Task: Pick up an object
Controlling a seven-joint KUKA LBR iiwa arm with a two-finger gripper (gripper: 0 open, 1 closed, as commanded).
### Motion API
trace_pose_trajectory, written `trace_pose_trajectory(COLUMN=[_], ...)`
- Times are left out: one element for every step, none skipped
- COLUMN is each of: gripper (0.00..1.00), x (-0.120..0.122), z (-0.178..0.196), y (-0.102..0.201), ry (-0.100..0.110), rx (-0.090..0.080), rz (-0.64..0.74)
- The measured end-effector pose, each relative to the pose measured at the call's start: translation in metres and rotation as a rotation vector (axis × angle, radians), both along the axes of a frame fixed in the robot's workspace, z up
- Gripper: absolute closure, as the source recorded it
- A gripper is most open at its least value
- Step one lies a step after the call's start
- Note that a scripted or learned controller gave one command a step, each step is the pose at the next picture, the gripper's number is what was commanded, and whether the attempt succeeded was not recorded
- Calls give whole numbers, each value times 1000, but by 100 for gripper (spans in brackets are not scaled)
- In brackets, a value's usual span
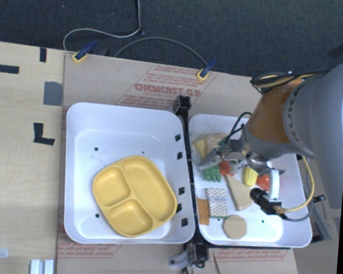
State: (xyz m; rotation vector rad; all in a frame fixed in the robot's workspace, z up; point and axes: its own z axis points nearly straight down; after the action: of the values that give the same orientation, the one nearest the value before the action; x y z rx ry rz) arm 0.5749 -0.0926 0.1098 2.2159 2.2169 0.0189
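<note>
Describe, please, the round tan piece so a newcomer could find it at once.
Look in the right-hand white bin, the crowded one beneath the arm. At its near edge lies the round tan piece, a flat disc; its neighbours are a wedge and a patterned rectangle.

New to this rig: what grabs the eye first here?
The yellow divided tray lying alone in the left bin. Next, the grey arm with its orange band, reaching from the right over the right bin, where small toy foods crowd together, a round tan cookie nearest the front.
</note>
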Motion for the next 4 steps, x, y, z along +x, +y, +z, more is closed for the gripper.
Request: trace_pose_trajectory(gripper=[100,0,0,0], x=[0,0,19,-10], z=[10,9,-21,-19], y=[1,1,-83,-21], ry=[0,1,6,-1], rx=[2,2,3,-7], rz=[2,1,-3,1])
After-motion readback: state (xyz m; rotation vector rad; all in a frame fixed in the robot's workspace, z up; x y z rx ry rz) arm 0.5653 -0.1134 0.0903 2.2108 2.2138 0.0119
